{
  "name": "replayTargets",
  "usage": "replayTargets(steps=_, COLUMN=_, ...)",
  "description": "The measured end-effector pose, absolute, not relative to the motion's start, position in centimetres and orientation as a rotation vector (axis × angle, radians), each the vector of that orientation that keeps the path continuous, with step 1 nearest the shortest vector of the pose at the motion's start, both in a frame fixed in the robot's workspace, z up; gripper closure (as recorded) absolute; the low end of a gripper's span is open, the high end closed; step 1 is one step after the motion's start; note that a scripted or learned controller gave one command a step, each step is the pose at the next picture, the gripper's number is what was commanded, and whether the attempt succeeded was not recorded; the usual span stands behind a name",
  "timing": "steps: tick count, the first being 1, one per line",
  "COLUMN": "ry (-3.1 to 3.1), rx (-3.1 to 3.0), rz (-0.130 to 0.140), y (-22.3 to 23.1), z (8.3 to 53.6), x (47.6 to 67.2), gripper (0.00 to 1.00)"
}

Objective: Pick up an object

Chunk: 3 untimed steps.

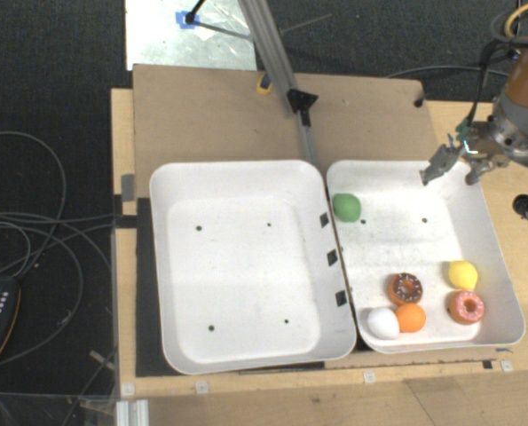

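Note:
The right bin (397, 220) holds several small items. A green ball (346, 207) lies near its left wall at the back. At the front sit a brown chocolate doughnut (405, 287), an orange ball (411, 318), a white ball (383, 323), a yellow lemon-like piece (462, 275) and a pink doughnut (467, 307). My gripper (453, 168) hangs over the bin's back right corner, open, its two fingers spread with nothing between them. It is well apart from every item.
The left bin (237, 264) stands beside the right one, black clips joining their shared wall. A grey slanted pole (268, 38) crosses the back of the bench. Cables lie on the floor at the left.

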State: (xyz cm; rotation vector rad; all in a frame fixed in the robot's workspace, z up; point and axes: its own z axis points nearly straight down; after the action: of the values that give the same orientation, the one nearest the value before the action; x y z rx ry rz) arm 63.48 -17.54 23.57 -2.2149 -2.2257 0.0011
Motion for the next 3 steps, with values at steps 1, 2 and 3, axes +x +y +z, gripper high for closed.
replayTargets(steps=1, ry=-2.230, rx=-2.215, rz=0.000, y=-17.5, z=23.8, x=63.6, gripper=0.00)
replayTargets(steps=2, ry=-2.225, rx=-2.215, rz=0.003, y=-16.8, z=17.9, x=63.0, gripper=0.00)
replayTargets(steps=3, ry=-2.221, rx=-2.218, rz=0.004, y=-17.5, z=12.0, x=62.8, gripper=0.00)
